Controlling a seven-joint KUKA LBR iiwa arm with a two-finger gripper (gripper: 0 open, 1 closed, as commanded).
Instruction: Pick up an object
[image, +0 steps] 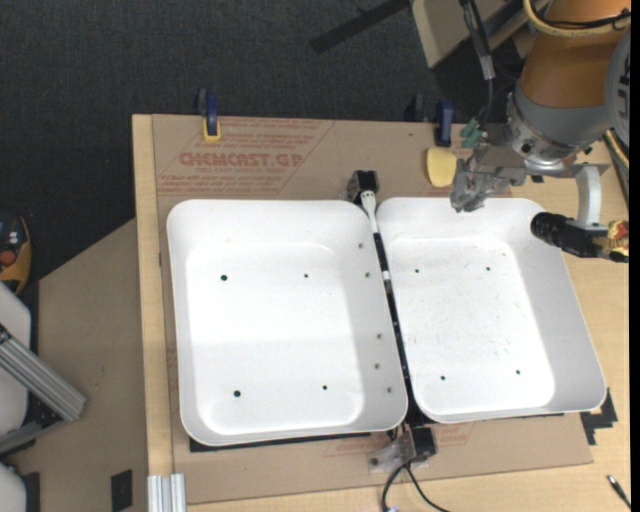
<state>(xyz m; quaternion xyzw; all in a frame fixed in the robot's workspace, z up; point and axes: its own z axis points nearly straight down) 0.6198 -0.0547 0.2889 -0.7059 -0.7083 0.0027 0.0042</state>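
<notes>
Both bins are plain white, the left bin (270, 320) with four small dark dots on its floor, the right bin (480, 310) with dots plus faint grey speckling. They sit on a tan board (300, 160) with reddish printed lettering. Blue-and-yellow clamp (209, 112) at the back edge, a pale yellow object (439, 166) near the grey gripper (468, 195), orange band on the arm (570, 70).

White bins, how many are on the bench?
2. The left bin sits in the middle of the bench, and the right bin lies right beside it, their edges meeting, below the gripper.
</notes>
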